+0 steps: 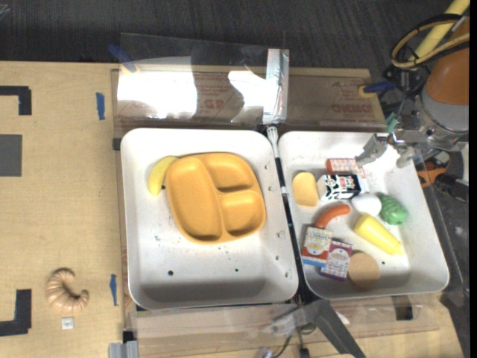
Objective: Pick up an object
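Note:
My gripper (388, 154) hangs over the right bin's (425, 263) far right corner, fingers (370, 150) spread open with nothing between them. Just left of it lies a red-and-white box (344, 165), with a black-and-white carton (340, 187) below that. Packed in the same bin are a yellow lump (305, 189), a white egg (366, 203), green broccoli (393, 211), an orange sausage (332, 215), a yellow wedge (376, 235), two small cartons (326, 252) and a brown round piece (364, 269).
The left bin (149, 274) holds an orange divided plate (215, 195) with a banana (157, 174) against its left side. A croissant (67, 289) lies on the wooden bench at far left. Clear plastic sheeting (201, 88) stands behind the bins. Yellow cables (425, 39) loop at top right.

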Action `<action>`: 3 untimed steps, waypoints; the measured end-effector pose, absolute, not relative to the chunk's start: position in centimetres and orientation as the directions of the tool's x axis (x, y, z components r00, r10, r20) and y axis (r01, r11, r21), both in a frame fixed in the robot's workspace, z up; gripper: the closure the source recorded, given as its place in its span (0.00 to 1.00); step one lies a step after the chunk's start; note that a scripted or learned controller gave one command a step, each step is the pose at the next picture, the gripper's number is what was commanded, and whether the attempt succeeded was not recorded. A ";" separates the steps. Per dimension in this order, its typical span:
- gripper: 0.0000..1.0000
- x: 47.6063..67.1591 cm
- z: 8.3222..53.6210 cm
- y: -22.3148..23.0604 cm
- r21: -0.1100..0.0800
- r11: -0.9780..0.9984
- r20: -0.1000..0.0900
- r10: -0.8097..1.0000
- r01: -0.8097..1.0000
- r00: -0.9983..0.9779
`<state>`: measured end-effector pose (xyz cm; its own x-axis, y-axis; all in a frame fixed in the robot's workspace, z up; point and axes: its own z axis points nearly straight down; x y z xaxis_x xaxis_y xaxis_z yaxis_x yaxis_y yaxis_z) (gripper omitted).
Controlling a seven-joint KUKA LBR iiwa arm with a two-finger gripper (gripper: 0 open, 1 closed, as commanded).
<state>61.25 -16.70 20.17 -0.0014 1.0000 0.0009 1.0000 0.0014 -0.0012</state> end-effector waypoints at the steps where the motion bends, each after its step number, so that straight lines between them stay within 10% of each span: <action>1: 0.00 56.6 11.2 -17.9 0.013 0.004 -0.001 1.000 1.000 -0.004; 3: 0.00 49.1 8.8 -16.1 0.006 -0.095 0.000 0.995 0.995 0.095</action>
<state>49.14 -16.06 8.75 0.0954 0.9954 0.0004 0.9954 -0.0954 0.0060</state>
